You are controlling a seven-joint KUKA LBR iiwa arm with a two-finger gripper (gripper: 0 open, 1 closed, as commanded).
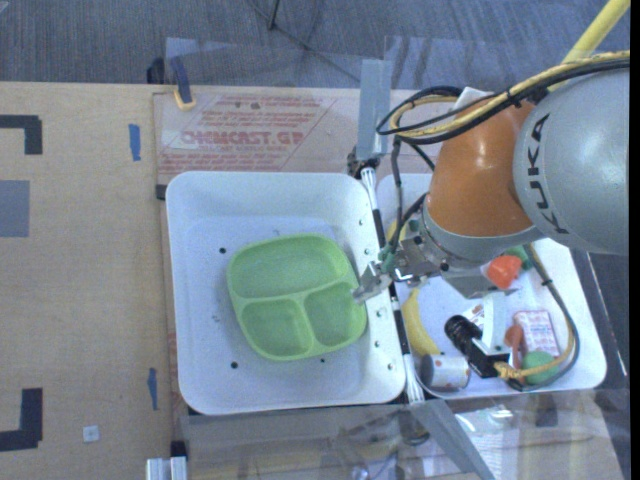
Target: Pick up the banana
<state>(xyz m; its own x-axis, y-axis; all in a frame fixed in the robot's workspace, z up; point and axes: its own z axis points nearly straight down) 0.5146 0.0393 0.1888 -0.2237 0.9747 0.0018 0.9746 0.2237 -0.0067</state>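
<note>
Divided plate (295, 308): pale green plastic, smooth, faint sheen. Left bin (200, 228): white plastic, smooth and matt, lightly speckled. Right bin (588, 363): white plastic of like finish. Banana (418, 330): yellow, smooth, dull skin. Arm (575, 158): grey casing, smooth and semi-gloss; its band (480, 178) was glossy orange. Gripper (385, 276): bare metal, bright in places. Bench (80, 268): light wood-grain board, matt. Sheet behind the bins (245, 138): brown cardboard, printed red, matt. Floor (120, 18): grey carpet, rough.

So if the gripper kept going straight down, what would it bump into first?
Probably the banana, lying just below the gripper at the right bin's left edge. Depth is hard to judge; it might hit the bins' rims instead.
</note>
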